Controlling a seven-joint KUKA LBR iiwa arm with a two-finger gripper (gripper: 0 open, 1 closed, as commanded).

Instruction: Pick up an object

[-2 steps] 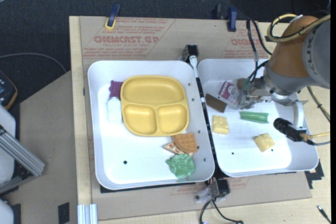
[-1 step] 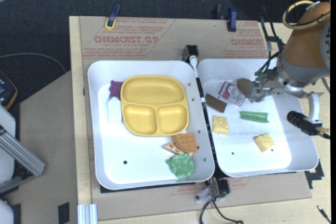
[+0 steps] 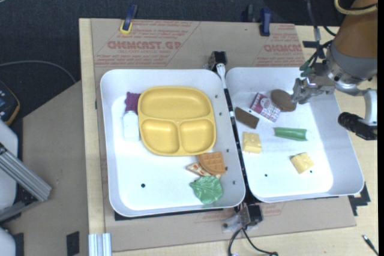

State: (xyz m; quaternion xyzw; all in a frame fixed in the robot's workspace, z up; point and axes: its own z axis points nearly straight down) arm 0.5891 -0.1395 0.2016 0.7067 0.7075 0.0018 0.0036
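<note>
The gripper (image 3: 298, 95) seems to touch a brown object (image 3: 282, 100).

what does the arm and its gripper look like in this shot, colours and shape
The arm is a thick rounded body with an orange-tan band, a yellow ring at its top edge, and a grey metallic wrist section below. The gripper at its end is a small grey metal assembly. Dark cables run alongside the wrist, and a black cylindrical part juts out below it.

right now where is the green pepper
In the camera view the green pepper lies in the right bin, near its middle, between the two yellow cheese pieces and below the red packet.
</note>
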